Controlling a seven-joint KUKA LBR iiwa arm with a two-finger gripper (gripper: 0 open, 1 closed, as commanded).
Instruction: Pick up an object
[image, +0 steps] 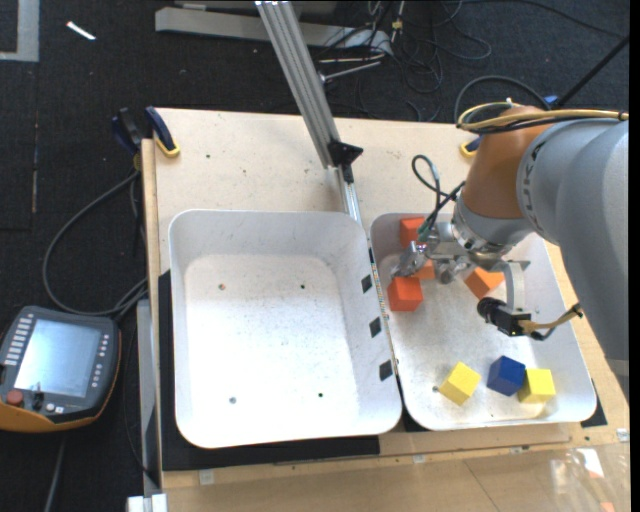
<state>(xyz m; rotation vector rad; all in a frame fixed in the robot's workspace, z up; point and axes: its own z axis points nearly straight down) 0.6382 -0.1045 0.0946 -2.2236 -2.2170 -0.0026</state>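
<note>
The pale wooden bench (250, 160) carries two shallow white plastic bins; the left bin (270, 320) sits beside the right bin (570, 380). The grey arm's jaws (425, 262) hang low in the right bin, touching an orange cube (404, 293); whether they grip cannot be told. Near the front lie two yellow cubes (461, 383) and a blue cube (507, 375).

The grey arm (585, 190) with its orange band (495, 175) reaches over the right bin (575, 385), its hand (425, 262) low among orange blocks: one orange cube (404, 293) lies just beside it, another orange block (410, 230) sits behind, a third (483, 281) partly under the wrist. Near the front wall lie a yellow cube (461, 383), a blue cube (507, 375) and a second yellow cube (540, 384). The left bin (265, 325) sits alongside on the worktop (250, 160). A teach pendant (55, 368) lies on the floor at left.
</note>
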